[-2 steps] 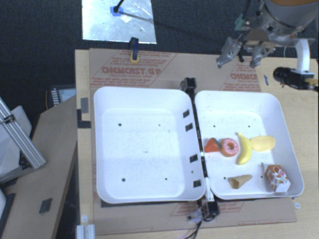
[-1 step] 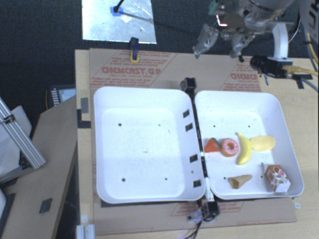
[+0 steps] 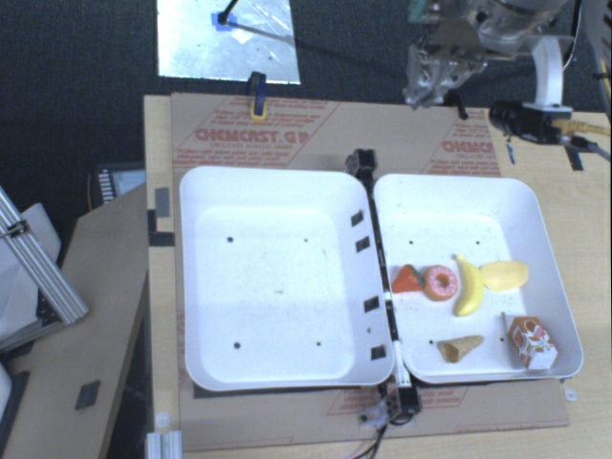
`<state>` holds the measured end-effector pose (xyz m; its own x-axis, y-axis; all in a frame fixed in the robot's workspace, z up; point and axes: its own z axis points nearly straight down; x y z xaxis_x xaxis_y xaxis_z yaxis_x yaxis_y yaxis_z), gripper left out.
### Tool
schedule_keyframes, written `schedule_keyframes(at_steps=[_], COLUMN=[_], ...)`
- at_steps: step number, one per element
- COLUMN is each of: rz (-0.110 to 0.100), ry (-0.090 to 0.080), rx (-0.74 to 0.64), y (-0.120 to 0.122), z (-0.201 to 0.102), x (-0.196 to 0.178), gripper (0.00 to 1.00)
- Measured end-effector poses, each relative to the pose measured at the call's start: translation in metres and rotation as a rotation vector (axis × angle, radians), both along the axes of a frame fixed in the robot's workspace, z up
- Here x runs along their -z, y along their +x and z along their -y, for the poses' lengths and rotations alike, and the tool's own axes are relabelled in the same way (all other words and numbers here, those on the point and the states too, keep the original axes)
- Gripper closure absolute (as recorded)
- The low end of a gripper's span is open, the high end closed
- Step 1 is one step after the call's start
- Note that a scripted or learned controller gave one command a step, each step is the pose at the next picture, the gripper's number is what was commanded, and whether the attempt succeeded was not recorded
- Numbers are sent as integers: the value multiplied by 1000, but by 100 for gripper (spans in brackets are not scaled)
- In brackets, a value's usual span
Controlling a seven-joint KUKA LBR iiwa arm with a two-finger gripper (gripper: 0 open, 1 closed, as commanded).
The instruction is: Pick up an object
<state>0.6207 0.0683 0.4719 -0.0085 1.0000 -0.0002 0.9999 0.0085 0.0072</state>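
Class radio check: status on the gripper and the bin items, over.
Gripper high beyond the bins. Banana, donut lying in right bin, untouched. Nothing blocking.

Arm (image 3: 497,8) high at right, wrist downward

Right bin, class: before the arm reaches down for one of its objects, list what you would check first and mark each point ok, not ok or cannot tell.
1. Objects lie in the right bin: ok.
2. Banana touches the donut and a yellow piece, crowded pick: not ok.
3. Cone lies apart from its neighbours: ok.
4. Small box sits close to the bin wall: not ok.
5. Pincer hangs above the bench behind the bins, not over any object: not ok.
6. Pincer opening: cannot tell.
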Motion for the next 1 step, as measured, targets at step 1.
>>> schedule_keyframes(at_steps=[1], rz=[-20], ry=[-1], rx=[1], y=[-27], z=[-20], x=[125], gripper=[100])
